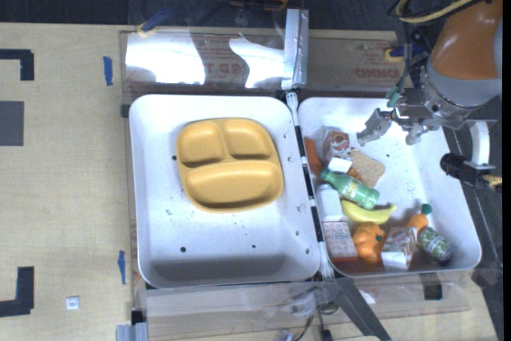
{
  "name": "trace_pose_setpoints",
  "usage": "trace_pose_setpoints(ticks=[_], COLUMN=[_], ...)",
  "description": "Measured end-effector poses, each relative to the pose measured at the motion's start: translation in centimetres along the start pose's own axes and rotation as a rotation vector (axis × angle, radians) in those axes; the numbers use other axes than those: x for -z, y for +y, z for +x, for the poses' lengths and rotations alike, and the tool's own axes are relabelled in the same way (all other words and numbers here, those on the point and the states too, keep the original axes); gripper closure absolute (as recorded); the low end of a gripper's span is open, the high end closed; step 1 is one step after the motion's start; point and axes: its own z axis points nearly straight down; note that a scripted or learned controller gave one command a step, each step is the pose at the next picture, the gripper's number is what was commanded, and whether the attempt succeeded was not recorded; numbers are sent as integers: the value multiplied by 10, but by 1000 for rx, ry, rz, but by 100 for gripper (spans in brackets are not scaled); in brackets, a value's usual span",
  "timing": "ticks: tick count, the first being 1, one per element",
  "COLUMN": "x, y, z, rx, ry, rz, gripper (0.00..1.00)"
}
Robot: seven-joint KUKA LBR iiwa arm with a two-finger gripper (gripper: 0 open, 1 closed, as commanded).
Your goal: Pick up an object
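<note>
Claw (394, 126) is hanging spread wide and holding nothing above the right bin (455, 196), where small items are lying heaped. Nearest is the green bottle (350, 188) lying flat across the banana (367, 212): probably light, stiff and slick, best gripped across its round body.

Mustard-yellow divided tray (230, 163) in the left white bin (152, 196), green bottle (351, 188), yellow banana (367, 212), orange fruit (366, 242), grey gripper (393, 129) under an orange-banded arm (469, 44)

Grey arm (471, 52), orange band
</note>
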Motion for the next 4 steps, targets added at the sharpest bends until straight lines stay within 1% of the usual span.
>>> trace_pose_setpoints(ticks=[1,2,3,4], x=[-92,-106,-108,-109], y=[43,39,31,23], z=[15,16,16,12], rx=[156,207,247,169], ry=[0,3,-3,-1], rz=[-6,-35,-61,-61], gripper=[0,0,0,0])
